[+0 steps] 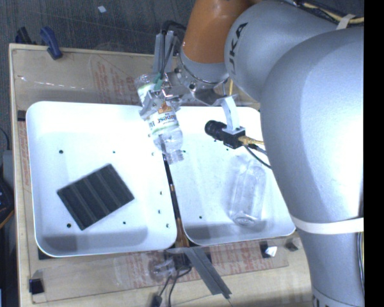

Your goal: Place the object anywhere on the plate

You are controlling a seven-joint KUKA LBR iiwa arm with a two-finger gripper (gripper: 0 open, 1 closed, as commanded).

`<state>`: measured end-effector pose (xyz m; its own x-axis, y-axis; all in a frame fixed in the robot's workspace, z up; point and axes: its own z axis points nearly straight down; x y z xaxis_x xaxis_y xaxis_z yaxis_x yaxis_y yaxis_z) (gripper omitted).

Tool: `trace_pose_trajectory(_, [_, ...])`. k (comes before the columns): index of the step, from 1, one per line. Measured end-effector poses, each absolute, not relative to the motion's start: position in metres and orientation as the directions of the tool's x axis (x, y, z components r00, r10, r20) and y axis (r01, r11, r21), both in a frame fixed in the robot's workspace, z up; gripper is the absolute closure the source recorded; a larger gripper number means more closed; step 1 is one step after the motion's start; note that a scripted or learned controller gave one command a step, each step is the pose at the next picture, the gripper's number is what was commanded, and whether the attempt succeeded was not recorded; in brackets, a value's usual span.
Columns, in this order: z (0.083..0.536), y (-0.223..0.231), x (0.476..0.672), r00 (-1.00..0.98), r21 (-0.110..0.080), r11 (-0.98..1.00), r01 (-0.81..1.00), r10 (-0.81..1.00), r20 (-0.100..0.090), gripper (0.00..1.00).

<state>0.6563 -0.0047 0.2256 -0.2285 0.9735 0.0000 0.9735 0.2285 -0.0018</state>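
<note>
Gripper [159, 94] clamped on bottle [161, 121], held over the seam between the bins at the far side. Plate [95, 196] flat in left bin [45, 117]. Second bottle [246, 194] lying in right bin [205, 171].

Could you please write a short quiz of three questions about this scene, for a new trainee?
1. True or false: the dark ridged plate lies in the left bin.
2. What does the gripper hold? A) clear plastic bottle B) sponge
3. In which bin does the second clear bottle lie?

Key: 1 true; 2 A, the labelled bottle hangs over the bins' divide; 3 the right bin.
</note>
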Motion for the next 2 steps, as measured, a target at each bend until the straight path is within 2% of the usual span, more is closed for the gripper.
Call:
trace_pose_trajectory(1, [0.2409,-0.005,0.6563,-0.085,-0.002,0.085,0.996,0.996,-0.001,1.0])
trace_pose_trajectory(2, [0.2505,-0.0055,0.6564,-0.041,-0.001,0.041,0.999,0.999,-0.001,1.0])
